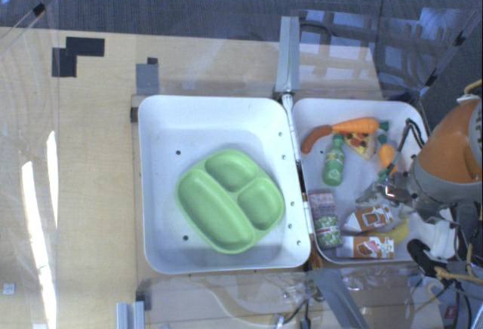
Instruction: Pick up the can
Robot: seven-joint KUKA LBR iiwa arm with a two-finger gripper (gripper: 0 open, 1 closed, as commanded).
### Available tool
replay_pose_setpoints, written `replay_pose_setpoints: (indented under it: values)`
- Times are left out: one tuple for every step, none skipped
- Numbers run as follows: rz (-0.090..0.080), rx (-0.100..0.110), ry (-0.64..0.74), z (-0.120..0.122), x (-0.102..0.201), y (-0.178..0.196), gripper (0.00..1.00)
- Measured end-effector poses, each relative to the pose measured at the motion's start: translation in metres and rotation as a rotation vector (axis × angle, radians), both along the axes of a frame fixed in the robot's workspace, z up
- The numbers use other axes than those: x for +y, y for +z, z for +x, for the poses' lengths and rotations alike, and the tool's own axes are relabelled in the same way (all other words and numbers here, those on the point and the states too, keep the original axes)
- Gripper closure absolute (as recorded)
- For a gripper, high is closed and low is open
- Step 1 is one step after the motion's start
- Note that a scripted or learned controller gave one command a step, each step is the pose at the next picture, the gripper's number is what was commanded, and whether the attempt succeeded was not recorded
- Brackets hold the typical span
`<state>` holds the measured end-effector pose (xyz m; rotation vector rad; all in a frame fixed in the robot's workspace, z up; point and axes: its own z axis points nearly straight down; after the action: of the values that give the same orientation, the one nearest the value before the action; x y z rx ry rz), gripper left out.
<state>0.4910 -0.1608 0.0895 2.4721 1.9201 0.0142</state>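
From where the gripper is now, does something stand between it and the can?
Yes. The can lies at the right bin's left wall. A brown carton lies between it and the gripper.

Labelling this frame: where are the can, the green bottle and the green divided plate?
can point(326, 220), camera view, its side label
green bottle point(333, 167), camera view, its body
green divided plate point(230, 200), camera view, centre ridge
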Motion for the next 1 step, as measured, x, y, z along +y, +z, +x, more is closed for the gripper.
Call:
replay_pose_setpoints:
  values:
    - [0.000, -0.008, 0.002, 0.0032, 0.0009, 0.0122, 1.00]
